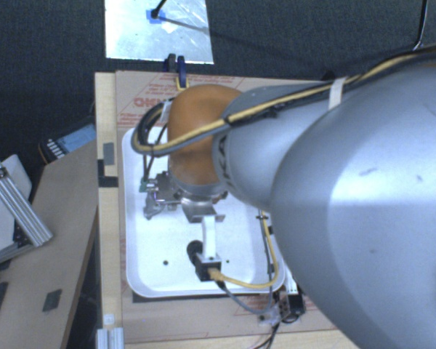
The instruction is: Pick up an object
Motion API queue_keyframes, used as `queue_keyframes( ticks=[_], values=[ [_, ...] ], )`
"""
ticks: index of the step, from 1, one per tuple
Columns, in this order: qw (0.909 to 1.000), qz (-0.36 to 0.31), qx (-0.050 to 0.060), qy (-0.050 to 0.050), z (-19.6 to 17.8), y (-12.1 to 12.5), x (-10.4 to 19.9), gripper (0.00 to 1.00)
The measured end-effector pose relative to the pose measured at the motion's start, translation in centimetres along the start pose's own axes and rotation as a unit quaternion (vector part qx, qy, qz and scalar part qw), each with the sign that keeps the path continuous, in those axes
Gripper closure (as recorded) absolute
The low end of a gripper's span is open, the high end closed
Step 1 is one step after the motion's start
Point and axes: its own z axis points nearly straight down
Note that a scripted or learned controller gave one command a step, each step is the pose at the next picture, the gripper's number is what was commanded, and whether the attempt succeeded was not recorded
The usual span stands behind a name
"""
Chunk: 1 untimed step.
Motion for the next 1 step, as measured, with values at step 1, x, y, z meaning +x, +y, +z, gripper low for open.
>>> queue_keyframes(
  ticks=[1],
  values=[
    [1.0000, 0.004, -0.006, 0.000, 0.89, 9.10, -1.20, 0.00]
  ],
)
